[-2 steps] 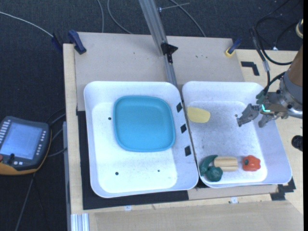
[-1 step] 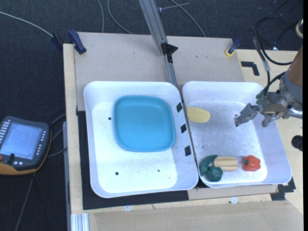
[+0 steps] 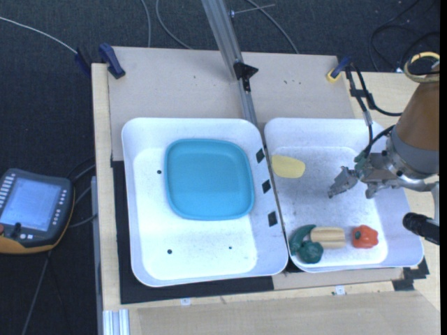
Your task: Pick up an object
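Tan block (image 3: 328,236) lies lengthwise left to right

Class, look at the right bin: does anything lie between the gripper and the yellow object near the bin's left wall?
Nothing visible does. The gripper hangs over bare bin floor, and the yellow object lies to its left across open white surface.

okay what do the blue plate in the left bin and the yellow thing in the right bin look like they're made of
The blue plate looks like moulded plastic: one even turquoise colour, rounded corners, a soft sheen and a raised rim. The yellow thing is probably plastic or rubber toy food, going by its smooth, uniformly pale yellow surface; it is too small to say more.
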Robot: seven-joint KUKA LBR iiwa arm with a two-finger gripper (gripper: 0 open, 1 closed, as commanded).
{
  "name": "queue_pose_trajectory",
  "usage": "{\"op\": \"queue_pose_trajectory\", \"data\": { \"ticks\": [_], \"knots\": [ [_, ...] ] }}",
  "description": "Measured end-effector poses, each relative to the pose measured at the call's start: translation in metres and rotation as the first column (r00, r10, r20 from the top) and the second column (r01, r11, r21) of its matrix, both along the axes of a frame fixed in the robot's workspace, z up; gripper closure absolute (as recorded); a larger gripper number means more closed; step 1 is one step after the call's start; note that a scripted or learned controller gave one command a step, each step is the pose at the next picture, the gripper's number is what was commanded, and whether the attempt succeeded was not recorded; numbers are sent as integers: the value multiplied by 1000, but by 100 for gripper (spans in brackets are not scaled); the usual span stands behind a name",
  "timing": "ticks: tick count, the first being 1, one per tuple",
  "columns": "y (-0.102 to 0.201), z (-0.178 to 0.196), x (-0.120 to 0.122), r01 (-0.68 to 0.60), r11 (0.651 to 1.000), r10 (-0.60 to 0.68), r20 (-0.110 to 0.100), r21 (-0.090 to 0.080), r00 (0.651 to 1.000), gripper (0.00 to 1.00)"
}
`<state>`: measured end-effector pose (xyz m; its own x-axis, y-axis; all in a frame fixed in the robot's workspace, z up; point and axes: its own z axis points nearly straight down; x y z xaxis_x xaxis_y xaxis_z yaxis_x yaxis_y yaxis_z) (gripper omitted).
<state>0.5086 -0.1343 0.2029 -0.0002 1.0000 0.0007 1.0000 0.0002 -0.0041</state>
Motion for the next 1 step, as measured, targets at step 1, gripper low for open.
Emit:
{"op": "queue_pose_trajectory", "data": {
  "ticks": [1],
  "knots": [
    [2,-42,0,0,1000,0,1,0,1000,0]
  ]
}}
